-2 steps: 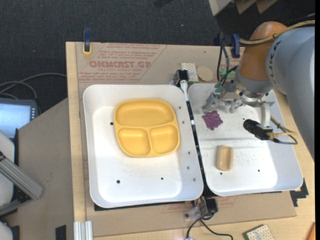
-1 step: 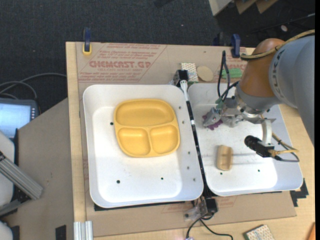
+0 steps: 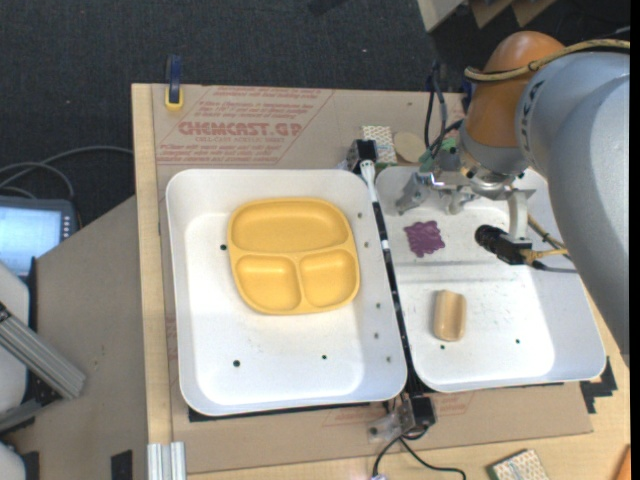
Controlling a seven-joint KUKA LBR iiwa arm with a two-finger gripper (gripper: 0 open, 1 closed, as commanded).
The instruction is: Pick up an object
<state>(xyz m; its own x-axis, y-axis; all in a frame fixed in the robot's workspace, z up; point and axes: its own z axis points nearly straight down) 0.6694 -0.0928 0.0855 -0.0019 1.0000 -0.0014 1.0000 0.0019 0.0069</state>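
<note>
My gripper (image 3: 433,196) hangs over the back of the right bin (image 3: 570,353), under the orange-banded wrist (image 3: 505,98). Its two grey fingers (image 3: 406,198) stand apart, open, with nothing between them. A small purple lump (image 3: 424,237) lies on the bin floor just in front of the gripper, apart from it. Further toward the front a tan cylinder (image 3: 449,315) lies on its side. In the left bin (image 3: 190,298) rests a yellow divided plate (image 3: 294,253) with three compartments.
The ridge where the two bins meet (image 3: 385,268) runs between the plate and the purple lump. The bulky grey arm (image 3: 590,158) covers the right bin's back right corner. Bare white floor lies around the tan cylinder.
</note>
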